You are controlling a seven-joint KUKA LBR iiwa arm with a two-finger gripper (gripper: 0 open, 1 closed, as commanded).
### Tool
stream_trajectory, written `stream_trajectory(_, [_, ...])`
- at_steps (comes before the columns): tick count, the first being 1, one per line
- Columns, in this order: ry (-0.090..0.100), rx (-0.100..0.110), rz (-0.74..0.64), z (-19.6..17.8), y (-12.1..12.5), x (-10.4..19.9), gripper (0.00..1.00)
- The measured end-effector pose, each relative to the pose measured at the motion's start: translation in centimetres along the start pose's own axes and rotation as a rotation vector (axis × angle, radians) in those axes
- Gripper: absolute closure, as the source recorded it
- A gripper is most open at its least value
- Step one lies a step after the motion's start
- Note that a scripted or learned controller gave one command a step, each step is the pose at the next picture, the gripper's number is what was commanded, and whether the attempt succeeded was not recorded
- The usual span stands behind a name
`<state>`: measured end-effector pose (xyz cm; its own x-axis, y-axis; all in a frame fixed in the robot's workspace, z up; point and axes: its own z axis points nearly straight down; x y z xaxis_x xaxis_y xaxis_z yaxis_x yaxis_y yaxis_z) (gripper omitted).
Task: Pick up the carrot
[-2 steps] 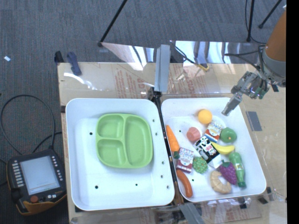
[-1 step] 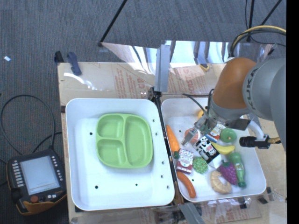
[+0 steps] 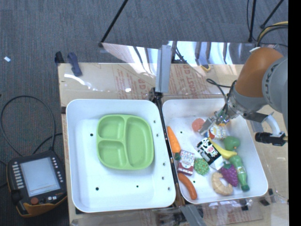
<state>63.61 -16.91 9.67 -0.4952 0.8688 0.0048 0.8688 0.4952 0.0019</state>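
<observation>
In the camera view, the carrot (image 3: 174,141) was seen lying in the right bin (image 3: 261,167), close against that bin's left wall, its length running roughly along the wall with the narrow end toward the far side. The hand (image 3: 212,126) was placed well apart from it, low over the middle of the same bin, just beside a small round red piece (image 3: 198,125) and above a cluster of toys: a black-and-white carton (image 3: 207,149), a banana (image 3: 223,150) and a green pepper (image 3: 231,142). How far the hand was open could not be told, since its tip was lost against the clutter beneath it, and nothing could be made out as held by it. The step in hand was judged to be the approach, the carrot not yet having been reached. For that step to be done well, the hand would best be carried leftward across the bin and turned so that it closed across the carrot's width, not along it. Care would be needed with the bin wall on one side and with the red-and-white packet (image 3: 186,161) near the carrot's lower end. The green divided plate (image 3: 125,141) in the left bin (image 3: 80,173) played no part.
</observation>
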Motion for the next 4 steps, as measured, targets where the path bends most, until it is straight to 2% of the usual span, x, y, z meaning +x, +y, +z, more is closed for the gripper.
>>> stream_trajectory(1, [0.019, 0.024, -0.038, -4.7, -2.9, 0.3, 0.00])
stream_trajectory(2, [-0.032, -0.022, -0.050, -7.3, -1.2, 0.4, 0.00])
stream_trajectory(3, [-0.002, -0.001, 0.006, 0.2, 0.3, -0.3, 0.00])
stream_trajectory(4, [-0.005, 0.001, 0.051, -0.6, -1.8, -3.3, 1.00])
